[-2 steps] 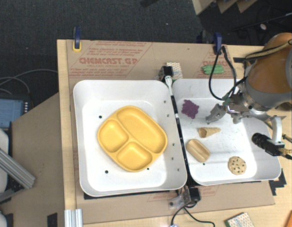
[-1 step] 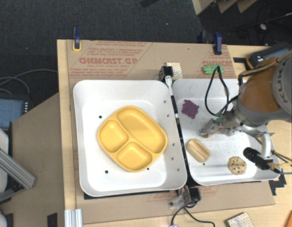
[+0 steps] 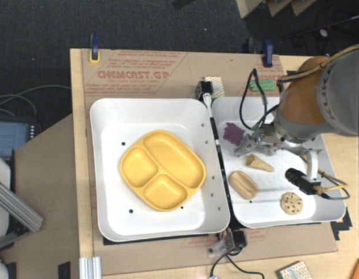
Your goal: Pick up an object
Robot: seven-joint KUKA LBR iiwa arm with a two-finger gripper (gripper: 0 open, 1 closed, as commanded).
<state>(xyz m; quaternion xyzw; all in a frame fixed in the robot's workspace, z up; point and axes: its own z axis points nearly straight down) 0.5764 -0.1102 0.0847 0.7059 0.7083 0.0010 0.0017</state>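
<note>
Arm (image 3: 319, 97) reaches in from the right, orange band above the wrist, bent over the right bin (image 3: 319, 215); pincer (image 3: 255, 144) low over the upper-left part of that bin, between the purple piece (image 3: 232, 133) and the tan wedge (image 3: 260, 164); whether the pincer is released or clenched cannot be told at this slant, and no item is seen in its grasp; purple piece lies just left of the pincer, near the wall shared by the bins; tan wedge lies just below the pincer, pointed end toward the left; contact between pincer and either item cannot be judged; tan roll (image 3: 243, 184) lies below and left of the wedge, close to the left wall; round speckled cookie (image 3: 291, 203) lies flat toward the bottom right, apart from the roll; left bin (image 3: 104, 121) holds a yellow divided plate (image 3: 162, 168), three compartments, set at a slant near the middle; both bins sit side by side on a brown printed board (image 3: 139, 74) on the table (image 3: 51, 156); blue clamps (image 3: 94, 46) at the board's far edge
</note>
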